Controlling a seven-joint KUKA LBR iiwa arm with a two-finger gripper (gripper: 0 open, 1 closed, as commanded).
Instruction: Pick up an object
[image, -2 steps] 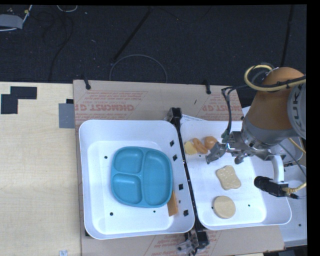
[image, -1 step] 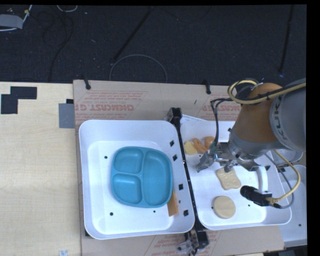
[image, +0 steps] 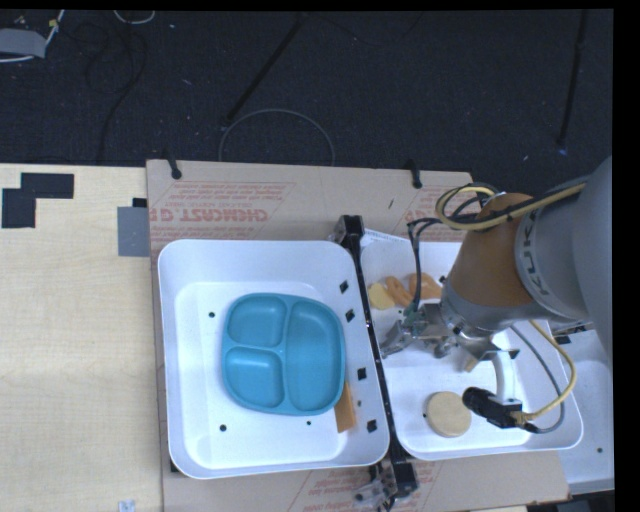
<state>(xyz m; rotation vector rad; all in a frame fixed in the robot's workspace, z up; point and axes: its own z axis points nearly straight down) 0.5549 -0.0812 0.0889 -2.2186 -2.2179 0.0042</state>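
The grey arm's two-finger gripper sits low in the right white bin, near the divider at centre frame; whether its fingers are apart or together I cannot tell. A round tan disc lies lower right. Yellowish pieces, possibly food toys, lie just above. A blue sectioned plastic plate rests in the left white bin.

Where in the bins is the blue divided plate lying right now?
The blue divided plate lies flat in the middle of the left bin, with a small brown piece at its lower right edge.
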